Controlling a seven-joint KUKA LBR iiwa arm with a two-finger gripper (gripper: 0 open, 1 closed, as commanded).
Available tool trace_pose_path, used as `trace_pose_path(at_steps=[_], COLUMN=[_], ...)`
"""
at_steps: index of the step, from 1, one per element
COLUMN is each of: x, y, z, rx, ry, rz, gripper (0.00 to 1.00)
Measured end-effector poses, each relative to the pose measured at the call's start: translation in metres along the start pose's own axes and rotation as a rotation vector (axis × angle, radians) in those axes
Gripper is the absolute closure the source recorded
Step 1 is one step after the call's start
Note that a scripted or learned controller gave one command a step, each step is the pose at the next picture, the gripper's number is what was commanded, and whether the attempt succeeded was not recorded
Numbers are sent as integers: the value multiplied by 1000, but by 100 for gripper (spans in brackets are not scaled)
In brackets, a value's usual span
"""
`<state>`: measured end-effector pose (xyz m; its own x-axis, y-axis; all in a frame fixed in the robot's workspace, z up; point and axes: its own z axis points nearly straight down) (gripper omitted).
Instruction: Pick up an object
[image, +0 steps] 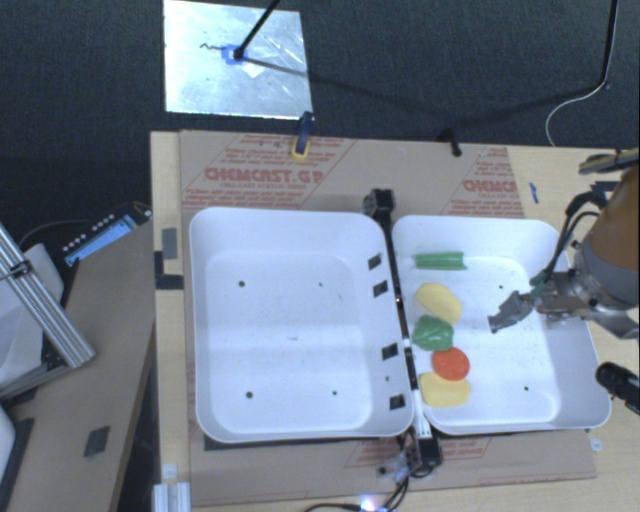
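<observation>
Five small objects lay in the right bin (540, 240), all gathered along its left side close to the divider between the two bins. Farthest from the camera was a flat green piece (440, 261), lying crosswise. Nearer came a yellow lump (439, 300), then a darker green lump (432, 331) just beside it, then a round red-orange piece (451, 364) touching the green one's near edge, and last a second yellow piece (445, 391) at the near left corner, touching the red-orange one.

The pincer (503, 315) hung over the middle of the right bin, to the right of the yellow and green lumps and apart from them. Nothing showed between its fingers. Whether they stood apart or together could not be told from this slanted view, since the tip appeared as one dark grey mass. The arm (612, 265) reached in from the right edge, its wrist over the bin's right rim.

The left bin (290, 320) sat against the right one, showing a white floor with a few dark dots. Both bins rested on a brown cardboard sheet (265, 170) printed with red lettering, which covered the table (165, 200). Beyond the sheet's far edge lay a shiny silver square (235, 60) on dark carpet.
</observation>
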<state>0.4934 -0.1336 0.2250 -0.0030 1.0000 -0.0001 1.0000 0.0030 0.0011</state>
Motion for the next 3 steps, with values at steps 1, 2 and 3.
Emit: trace_pose_path(at_steps=[1, 2, 3], x=[46, 52, 51], y=[-7, -8, -6], z=[54, 145, 131], rx=[3, 4, -1], ry=[3, 1, 0], rz=[-5, 2, 1], gripper=[0, 0, 100])
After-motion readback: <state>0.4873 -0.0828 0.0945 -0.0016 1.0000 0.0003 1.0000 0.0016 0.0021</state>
